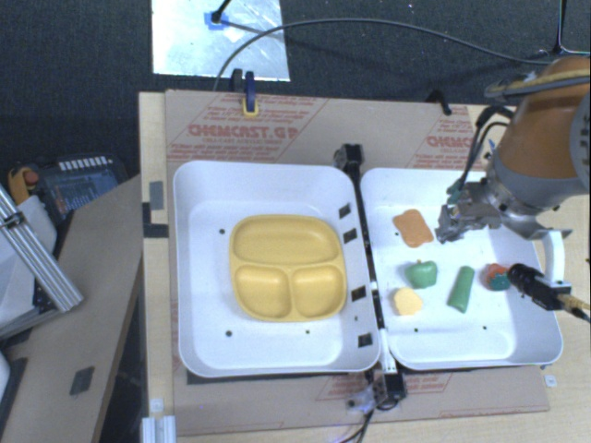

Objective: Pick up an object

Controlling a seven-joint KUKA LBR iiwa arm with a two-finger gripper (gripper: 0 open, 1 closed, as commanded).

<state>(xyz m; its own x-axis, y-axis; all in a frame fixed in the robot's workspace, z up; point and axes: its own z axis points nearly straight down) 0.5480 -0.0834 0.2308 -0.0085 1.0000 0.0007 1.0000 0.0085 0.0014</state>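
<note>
Grey claw (450,226) (beside orange piece (413,228))

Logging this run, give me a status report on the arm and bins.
Gripper low over right bin, beside orange piece. Green pepper, green cylinder, yellow piece loose. Yellow tray in left bin.

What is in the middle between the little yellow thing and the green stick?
In the camera view, the green pepper toy sits roughly between the yellow piece and the green stick, a little higher up.
</note>
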